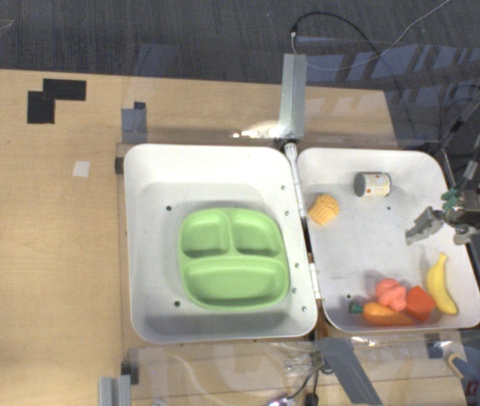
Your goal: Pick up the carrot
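- The carrot (383, 312) sits at the front edge of the right bin (341, 172), wedged against some red toy food (419, 303).
- Our gripper (433, 224) hovers nearby, fingers spread, holding nothing.
- It looks like light, slick plastic, so we'd pinch across the exposed left end.

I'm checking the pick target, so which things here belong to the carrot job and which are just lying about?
Belongs to the job:
carrot, at the right bin's near edge
gripper, above the right bin

Just lying about:
banana
red piece
pink piece
corn cob
small can
green divided plate, in the left bin
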Robot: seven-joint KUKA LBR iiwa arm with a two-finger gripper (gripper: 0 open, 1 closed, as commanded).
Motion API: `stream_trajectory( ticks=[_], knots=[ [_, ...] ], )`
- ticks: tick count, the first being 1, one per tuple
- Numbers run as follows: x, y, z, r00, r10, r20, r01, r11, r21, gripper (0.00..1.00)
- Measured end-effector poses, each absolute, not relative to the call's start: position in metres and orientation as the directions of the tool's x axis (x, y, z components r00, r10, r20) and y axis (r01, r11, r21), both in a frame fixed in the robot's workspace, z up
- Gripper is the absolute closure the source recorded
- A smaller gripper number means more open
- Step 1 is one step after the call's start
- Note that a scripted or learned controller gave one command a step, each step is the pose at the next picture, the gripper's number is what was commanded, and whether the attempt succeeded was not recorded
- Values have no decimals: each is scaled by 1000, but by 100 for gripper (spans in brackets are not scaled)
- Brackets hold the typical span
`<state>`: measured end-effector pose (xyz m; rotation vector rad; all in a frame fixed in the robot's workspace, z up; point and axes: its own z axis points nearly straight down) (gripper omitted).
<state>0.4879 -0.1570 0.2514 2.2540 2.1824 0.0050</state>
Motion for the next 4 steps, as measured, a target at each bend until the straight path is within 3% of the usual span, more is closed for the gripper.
stream_trajectory(
  ticks=[1, 2, 3, 4],
  knots=[
    [487, -118, 119, 270, 963, 1, 963, -270, 2, 0],
    [488, -182, 200, 175, 984, 0, 984, -175, 6, 0],
    [487, -139, 134, 399, 917, 1, 917, -399, 1, 0],
    [490, -92, 90, 219, 976, 0, 976, -219, 13, 0]
  ],
)
